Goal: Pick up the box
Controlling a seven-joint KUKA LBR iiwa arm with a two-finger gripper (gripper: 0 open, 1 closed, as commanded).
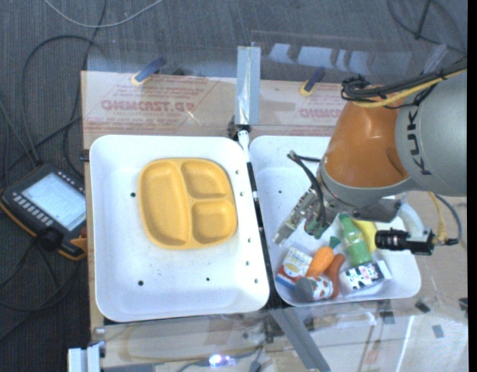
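The arm [378, 142] is reaching in from the right and is hanging over the right bin [273, 177], with its orange band covering much of that bin's upper half. The gripper [299, 217] is pointing down and to the left above the bin floor, and nothing is lying between it and the floor; whether it is wide or narrow cannot be told from this angle. The box [365, 276], a small white carton with dark print, is lying at the near edge of the right bin, beside a carrot [322, 260], a green bottle [353, 242] and a second small carton [296, 262]. The box is sitting to the right of the gripper and apart from it. The left bin [114, 285] is carrying a yellow divided tray [188, 201]. The main risk is judged to be the crowding: a descent onto the cluster is likely to catch the carrot or bottle instead, or to push the box against the bin wall. A closure at the present position would probably be grasping air.
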